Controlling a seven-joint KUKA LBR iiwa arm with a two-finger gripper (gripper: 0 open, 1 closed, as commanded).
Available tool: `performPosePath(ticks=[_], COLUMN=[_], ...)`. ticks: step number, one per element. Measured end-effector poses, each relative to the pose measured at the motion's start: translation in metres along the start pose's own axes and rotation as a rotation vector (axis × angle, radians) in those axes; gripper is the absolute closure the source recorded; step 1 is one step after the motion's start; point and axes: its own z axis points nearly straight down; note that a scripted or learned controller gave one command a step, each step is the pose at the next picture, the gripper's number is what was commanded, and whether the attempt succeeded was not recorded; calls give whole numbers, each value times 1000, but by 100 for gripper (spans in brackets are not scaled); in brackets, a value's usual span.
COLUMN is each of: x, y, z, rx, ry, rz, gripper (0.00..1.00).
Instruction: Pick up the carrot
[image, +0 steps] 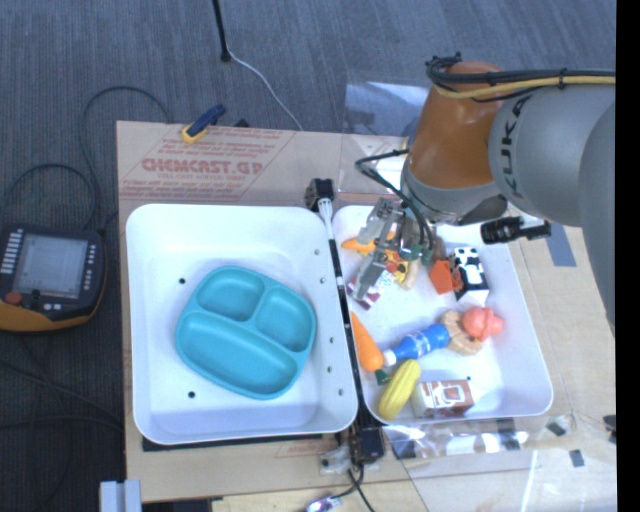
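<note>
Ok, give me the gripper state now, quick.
Gripper: low in the right bin, at its far left part; open or shut cannot be told. The carrot lies apart from it, not held.

Both white bins (230, 225) look like smooth, slightly glossy plastic, as does the turquoise divided plate (245, 330). The carrot (366, 345) has a matt orange surface, and the board (200, 170) beneath looks like rough brown cardboard over dark carpet (100, 60).
</note>
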Motion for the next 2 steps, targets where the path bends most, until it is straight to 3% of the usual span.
performPosePath(ticks=[1,2], x=[-32,-37], y=[-29,-90], z=[0,79], rx=[1,1], ry=[-1,-4], rz=[112,239], gripper=[0,0])
